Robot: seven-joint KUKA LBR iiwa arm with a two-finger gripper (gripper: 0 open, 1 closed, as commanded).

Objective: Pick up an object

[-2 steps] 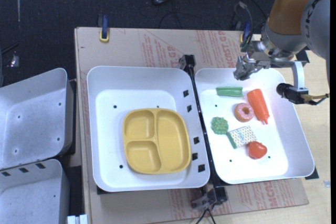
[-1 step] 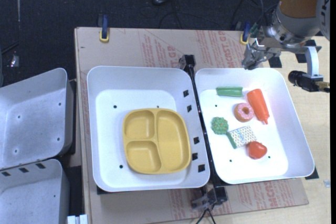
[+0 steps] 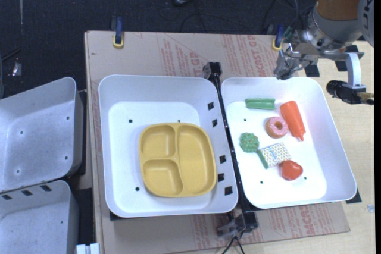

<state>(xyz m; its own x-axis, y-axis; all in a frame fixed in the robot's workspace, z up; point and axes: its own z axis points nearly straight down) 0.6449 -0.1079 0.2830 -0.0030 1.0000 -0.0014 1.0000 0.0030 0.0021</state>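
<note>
R bin (image 3: 333, 146) holds, near to far, a round red tomato toy (image 3: 292, 170), pink ring donut (image 3: 276, 127), orange carrot (image 3: 293, 119), w/ the grey gripper (image 3: 287, 70) above its far edge, unclear if parted.

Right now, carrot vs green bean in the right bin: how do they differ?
The carrot is orange, thick and tapered, lying roughly up-down in the view. The green bean is green, thinner, shorter and lies crosswise. Both lie loose at the far end of the right bin, near each other.
</note>
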